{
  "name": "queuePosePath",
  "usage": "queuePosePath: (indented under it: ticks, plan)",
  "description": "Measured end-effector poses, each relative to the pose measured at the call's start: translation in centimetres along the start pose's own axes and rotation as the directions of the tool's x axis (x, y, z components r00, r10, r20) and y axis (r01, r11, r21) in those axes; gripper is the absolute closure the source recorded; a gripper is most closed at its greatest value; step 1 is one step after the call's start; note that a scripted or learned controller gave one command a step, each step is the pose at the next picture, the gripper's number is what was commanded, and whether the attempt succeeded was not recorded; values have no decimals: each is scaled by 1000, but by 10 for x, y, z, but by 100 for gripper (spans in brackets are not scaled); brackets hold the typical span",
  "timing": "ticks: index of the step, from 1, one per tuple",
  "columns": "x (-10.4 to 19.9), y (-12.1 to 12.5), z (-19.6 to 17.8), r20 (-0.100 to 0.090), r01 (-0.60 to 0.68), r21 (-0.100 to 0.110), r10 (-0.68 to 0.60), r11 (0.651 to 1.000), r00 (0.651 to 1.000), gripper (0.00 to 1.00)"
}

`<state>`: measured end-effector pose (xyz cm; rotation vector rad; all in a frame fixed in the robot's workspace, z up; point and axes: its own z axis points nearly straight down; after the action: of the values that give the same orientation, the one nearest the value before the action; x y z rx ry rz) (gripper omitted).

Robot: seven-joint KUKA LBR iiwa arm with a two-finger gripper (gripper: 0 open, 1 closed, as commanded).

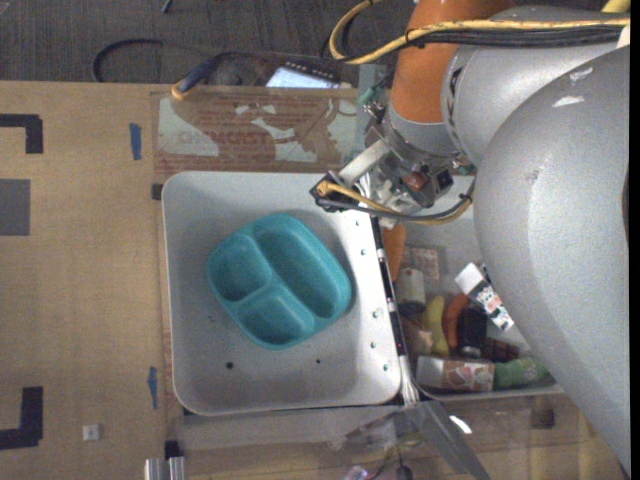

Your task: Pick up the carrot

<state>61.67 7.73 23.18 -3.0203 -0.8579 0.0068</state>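
1. Two white bins lie side by side; nearest in the right bin (470, 386) are packets, a bottle (484, 296) and a yellow piece; none of their printing can be read.
2. Beyond them, against the divider, an orange shape, probably the carrot (395, 250), lies under the wrist; the teal divided plate (280, 280) sits in the left bin (190, 298).
3. Farthest, the gripper (392, 190) hangs over the carrot's far end; its state I cannot tell; better to descend straight, clear of the divider.

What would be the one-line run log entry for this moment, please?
arm: over right bin | gripper: above the carrot | carrot: in right bin, not lifted | teal tray: in left bin
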Motion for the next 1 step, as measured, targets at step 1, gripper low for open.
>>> queuePosePath:
  ticks: [1]
  plan:
    - [81, -94, -9, -6, 66, -3, -66, 998, 998, 100]
